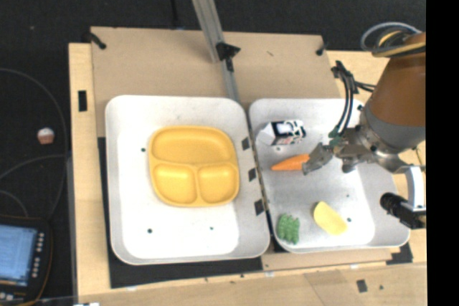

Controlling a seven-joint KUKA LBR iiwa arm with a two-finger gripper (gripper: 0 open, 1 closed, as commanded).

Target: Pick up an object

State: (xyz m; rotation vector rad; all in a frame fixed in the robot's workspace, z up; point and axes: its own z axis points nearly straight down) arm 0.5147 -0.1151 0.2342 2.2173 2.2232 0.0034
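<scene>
A: Progress so far? Nothing lifted. Gripper (pixel 315 161) sits low in the right bin (pixel 358 226), its tip at the right end of the carrot (pixel 290 164).

B: Holding it?

A: Cannot tell. Finger state is too small and dark to read; the carrot lies flat on the bin floor, looks touched or nearly touched at one end, not raised.

B: Other candidates?

A: Black-and-white item (pixel 287 130) just above the carrot, yellow piece (pixel 330 218) and green piece (pixel 288 227) nearer the front edge. Yellow tray (pixel 193 165) alone in the left bin (pixel 129 226).

B: Left to do?

A: My guess: the whole grasp, closing and lifting.
</scene>
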